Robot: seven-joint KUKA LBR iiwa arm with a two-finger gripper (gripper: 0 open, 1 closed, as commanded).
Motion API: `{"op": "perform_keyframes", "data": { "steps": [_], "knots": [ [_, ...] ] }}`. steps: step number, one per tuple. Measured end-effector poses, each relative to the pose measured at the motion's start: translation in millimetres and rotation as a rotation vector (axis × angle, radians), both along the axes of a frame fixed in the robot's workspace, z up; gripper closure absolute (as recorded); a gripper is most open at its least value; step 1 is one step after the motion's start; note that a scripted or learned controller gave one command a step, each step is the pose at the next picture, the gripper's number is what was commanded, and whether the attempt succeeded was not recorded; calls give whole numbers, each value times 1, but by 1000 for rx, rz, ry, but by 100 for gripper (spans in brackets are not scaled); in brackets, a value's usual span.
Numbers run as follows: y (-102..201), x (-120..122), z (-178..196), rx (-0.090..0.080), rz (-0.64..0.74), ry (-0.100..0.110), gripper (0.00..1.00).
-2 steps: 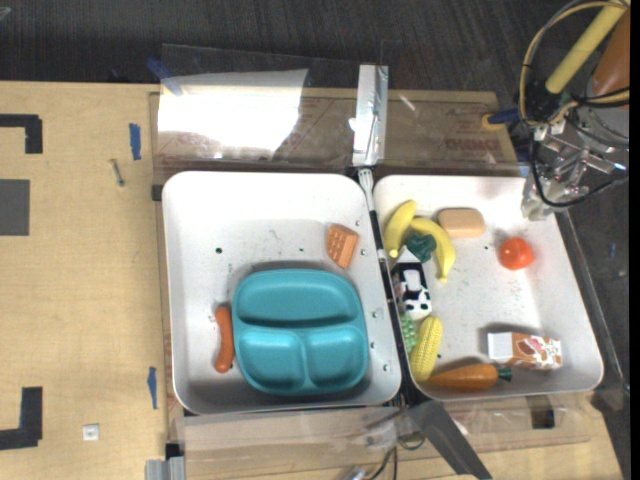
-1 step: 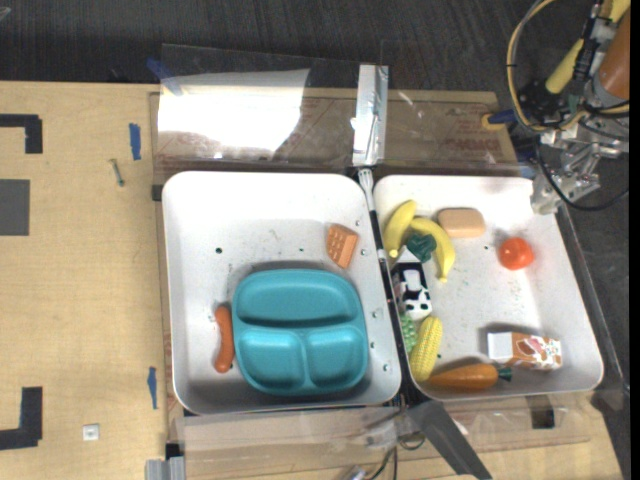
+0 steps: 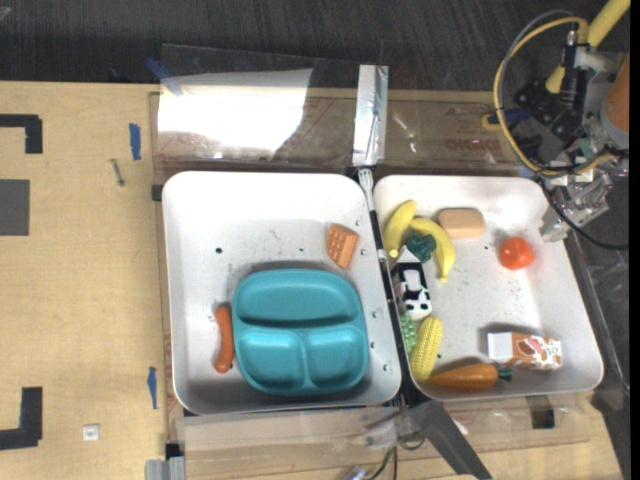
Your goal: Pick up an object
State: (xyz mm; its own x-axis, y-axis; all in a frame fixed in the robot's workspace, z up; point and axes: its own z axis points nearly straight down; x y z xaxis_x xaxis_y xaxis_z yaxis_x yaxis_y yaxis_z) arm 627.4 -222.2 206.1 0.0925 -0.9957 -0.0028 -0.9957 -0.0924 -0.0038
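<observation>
The right bin (image 3: 560,298) holds a yellow banana bunch (image 3: 415,233), a tan bread roll (image 3: 460,222), a red tomato (image 3: 516,254), a black and white cow toy (image 3: 412,290), a corn cob (image 3: 427,343), a carrot (image 3: 465,376) and an orange and white juice box (image 3: 525,349). The gripper (image 3: 573,201) hangs over the bin's upper right rim, right of the tomato and apart from every object.
The left bin (image 3: 200,218) carries a teal divided plate (image 3: 300,333), an orange wedge (image 3: 342,245) and a reddish sausage (image 3: 224,338). Yellow and black cables (image 3: 530,78) loop around the arm at the upper right. A clear plastic sheet (image 3: 240,118) lies behind the bins.
</observation>
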Motion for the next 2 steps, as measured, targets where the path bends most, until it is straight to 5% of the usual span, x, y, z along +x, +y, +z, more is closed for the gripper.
{"op": "perform_keyframes", "data": {
  "steps": [2],
  "knots": [
    [7,41,3,-2,436,-6,100]
  ]
}}
